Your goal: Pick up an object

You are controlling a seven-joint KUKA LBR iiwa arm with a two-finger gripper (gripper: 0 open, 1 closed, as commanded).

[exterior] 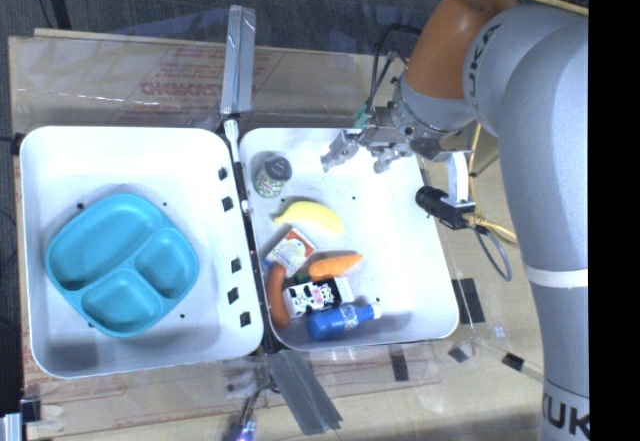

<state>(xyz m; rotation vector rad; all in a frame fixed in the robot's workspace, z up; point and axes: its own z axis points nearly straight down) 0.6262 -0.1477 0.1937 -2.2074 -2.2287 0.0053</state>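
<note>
My gripper hangs over the top edge of the right bin. The two fingers are spread apart with nothing between them, one tip poking left and the other sitting lower right. Honestly the metal blurs into the white floor there, so I can't tell how close to the bin bottom the tips are.

Stuff to pick from, all in the right bin, well left and below my fingers:
- one small can near the divider, closest to me, label unreadable
- one banana just below it
- one small red and white packet, print too small to read
- one carrot touching that packet
- one red sausage-shaped thing along the left wall, partly hidden under the next item
- one black and white spotted carton
- one blue bottle with a white cap, lying on its side at the bottom

The last few are piled tight, so edges overlap.

The left bin holds one blue divided tray with three compartments.

My big grey arm gets cut off at the right edge.
</note>
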